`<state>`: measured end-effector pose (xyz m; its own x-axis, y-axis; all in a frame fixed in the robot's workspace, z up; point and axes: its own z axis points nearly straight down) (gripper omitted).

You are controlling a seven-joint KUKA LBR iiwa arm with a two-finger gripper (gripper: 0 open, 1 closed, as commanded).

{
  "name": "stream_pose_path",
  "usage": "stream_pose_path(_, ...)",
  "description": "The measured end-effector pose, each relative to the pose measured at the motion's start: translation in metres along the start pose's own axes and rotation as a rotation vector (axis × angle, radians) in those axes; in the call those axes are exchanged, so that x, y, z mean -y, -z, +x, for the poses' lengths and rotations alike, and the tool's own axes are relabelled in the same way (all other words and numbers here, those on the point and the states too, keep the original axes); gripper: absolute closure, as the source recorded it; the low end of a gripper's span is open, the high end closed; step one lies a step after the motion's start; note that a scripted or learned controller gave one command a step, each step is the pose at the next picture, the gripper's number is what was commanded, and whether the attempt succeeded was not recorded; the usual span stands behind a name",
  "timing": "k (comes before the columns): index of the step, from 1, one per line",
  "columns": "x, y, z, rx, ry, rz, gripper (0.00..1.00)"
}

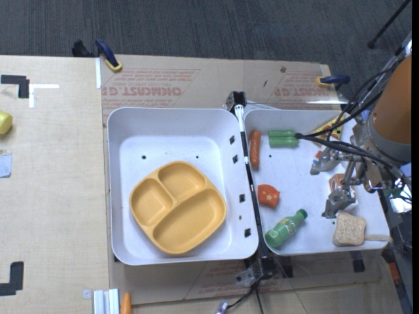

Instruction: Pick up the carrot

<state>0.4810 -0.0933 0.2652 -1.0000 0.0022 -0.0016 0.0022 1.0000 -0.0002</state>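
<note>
Scene: two white bins sit side by side on a pale bench (52, 227); the wall they share, the divider (243, 175), serves as landmark here.
Carrot: a slim orange carrot (255, 149) lies in the right bin (308, 254), just beside the divider toward its far end, running lengthwise along it.
Neighbours: a green block (283, 139) lies just right of the carrot's far tip; a red strawberry (268, 195) and a green bottle (285, 229) sit further along the divider toward the near end; a slice of toast (349, 229) lies well away from it.
Left bin: across the divider, the left bin (124, 175) holds a yellow divided plate (178, 207).
Pincer: the pincer (339, 201) hangs over the side of the right bin away from the divider, well apart from the carrot; its fingers look narrow and hold nothing.
Handling: probably a light, stiff plastic toy, smooth and apt to roll.
Grip: best taken across its middle, though the divider crowds one finger's side.
</note>
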Motion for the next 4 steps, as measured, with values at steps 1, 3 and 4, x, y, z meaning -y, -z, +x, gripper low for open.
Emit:
stream_pose_path(1,-0.051,0.060,0.001,0.004,0.302,0.000,0.00)
stream_pose_path(3,-0.230,-0.124,-0.021,-0.001,0.668,-0.003,0.00)
stream_pose_path(4,-0.236,-0.174,-0.003,-0.001,1.008,-0.003,0.00)
